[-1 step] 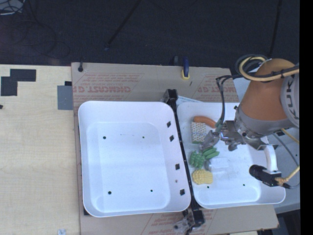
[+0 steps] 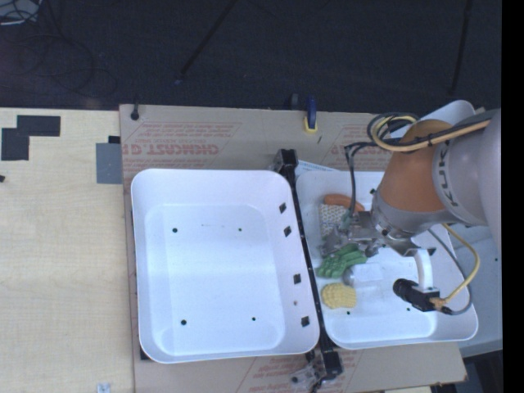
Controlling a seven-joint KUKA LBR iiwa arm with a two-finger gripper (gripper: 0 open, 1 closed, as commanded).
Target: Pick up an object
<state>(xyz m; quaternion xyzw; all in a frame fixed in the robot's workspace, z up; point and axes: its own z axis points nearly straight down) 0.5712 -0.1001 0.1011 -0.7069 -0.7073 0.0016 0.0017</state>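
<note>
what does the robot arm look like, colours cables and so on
The grey rounded KUKA arm carries a wide orange band above the wrist, with partial dark lettering on its shell. Yellow and black cables loop over the top, and another yellow cable runs to a black plug. The metal two-finger gripper is silvery grey.

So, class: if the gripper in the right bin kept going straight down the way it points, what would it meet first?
Most likely the green toy, which lies right under the gripper in the right bin. The yellow corn sits nearer the camera, off that line. Depth is hard to judge from one slanted view, so this is a guess.
</note>
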